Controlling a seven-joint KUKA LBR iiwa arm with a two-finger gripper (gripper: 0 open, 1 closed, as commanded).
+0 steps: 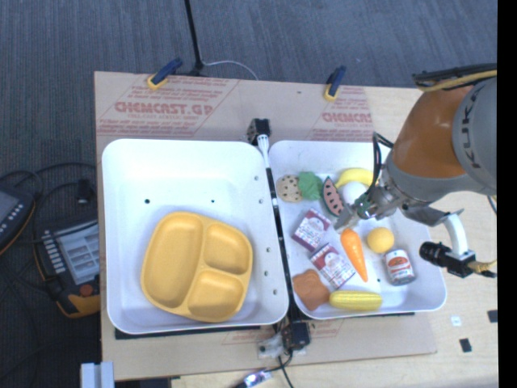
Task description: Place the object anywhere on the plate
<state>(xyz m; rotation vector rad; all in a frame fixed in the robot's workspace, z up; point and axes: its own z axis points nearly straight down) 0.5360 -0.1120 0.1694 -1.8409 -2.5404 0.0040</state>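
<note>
— Corn point(355, 300) is lying along the near wall of the right bin point(432, 297), beside the carrot point(354, 251).
— And the gripper point(355, 211) is hovering just above that carrot's top; whether its claw is released or clenched, I cannot tell.
— Well left of the carrot, the yellow plate point(196, 264) is sitting in the other bin point(129, 168).

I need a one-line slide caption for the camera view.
KUKA arm's gripper above the toy-food bin, near the carrot; yellow plate in the other bin.
</note>
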